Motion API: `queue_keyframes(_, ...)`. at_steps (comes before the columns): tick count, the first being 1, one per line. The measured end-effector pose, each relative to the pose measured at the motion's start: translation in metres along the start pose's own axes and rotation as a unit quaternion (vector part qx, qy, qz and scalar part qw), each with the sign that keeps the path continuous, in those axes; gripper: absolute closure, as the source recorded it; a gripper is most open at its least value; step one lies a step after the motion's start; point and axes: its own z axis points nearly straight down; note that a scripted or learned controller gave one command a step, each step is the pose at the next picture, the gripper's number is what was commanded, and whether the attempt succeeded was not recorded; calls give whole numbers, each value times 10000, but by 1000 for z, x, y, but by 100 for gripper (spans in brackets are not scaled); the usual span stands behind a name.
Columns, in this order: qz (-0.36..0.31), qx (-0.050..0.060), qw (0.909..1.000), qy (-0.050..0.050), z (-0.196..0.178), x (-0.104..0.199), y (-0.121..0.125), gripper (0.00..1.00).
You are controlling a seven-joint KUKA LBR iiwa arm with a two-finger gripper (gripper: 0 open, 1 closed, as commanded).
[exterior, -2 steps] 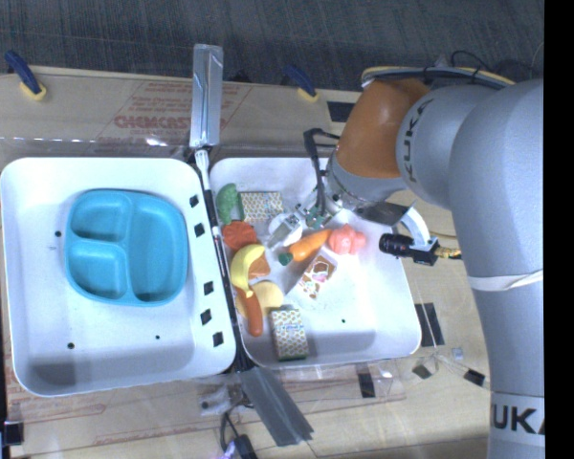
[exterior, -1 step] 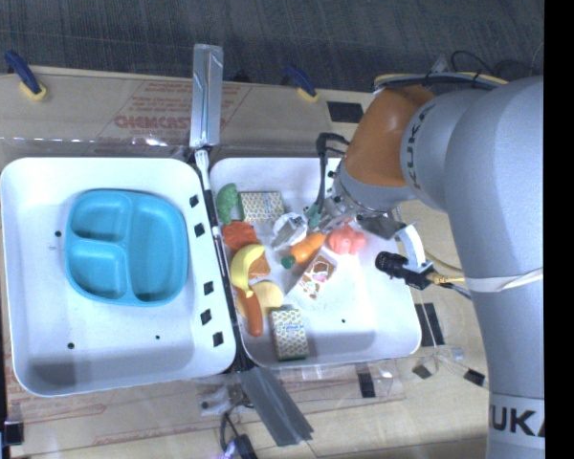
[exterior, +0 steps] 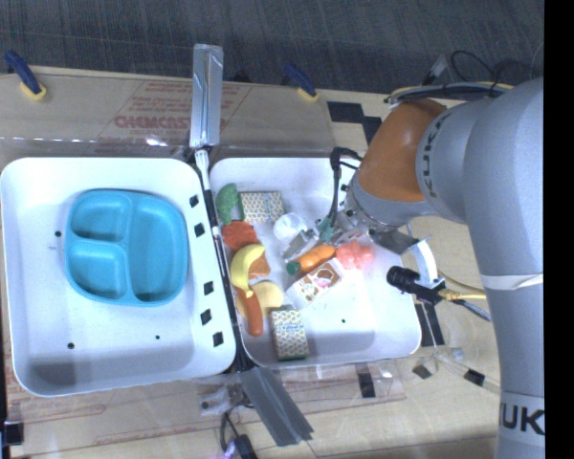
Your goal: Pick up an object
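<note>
White plastic is what we see most of: two shallow bins side by side on the bench (exterior: 96,103). In the left bin (exterior: 29,256) lies a blue divided tray (exterior: 127,245), set toward the upper middle. In the right bin (exterior: 383,323) we find the clutter: a green piece (exterior: 229,202) at the upper left, a patterned box (exterior: 261,206) just beside it, a red piece (exterior: 238,234) below, then a banana (exterior: 244,264) along the left wall, a second patterned box (exterior: 289,334) near the lower edge, a printed packet (exterior: 318,281) in the middle, an orange carrot-like toy (exterior: 317,256) just above it, and a pink object (exterior: 355,253) to its right.

Our grey arm (exterior: 502,218) reaches in from the right, its orange band (exterior: 394,156) above the wrist. The gripper (exterior: 327,229) sits low among the things in the upper middle of the right bin, just above the carrot-like toy. We cannot tell how it is set, nor whether it has anything.
</note>
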Motion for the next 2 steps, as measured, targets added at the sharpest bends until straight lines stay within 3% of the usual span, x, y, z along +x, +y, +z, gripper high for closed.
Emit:
queue_keyframes(1,-660,-16,9978,-7,-1,-10,-69,0)
queue_keyframes(2,-681,-21,9977,-9,-11,-10,-67,100)
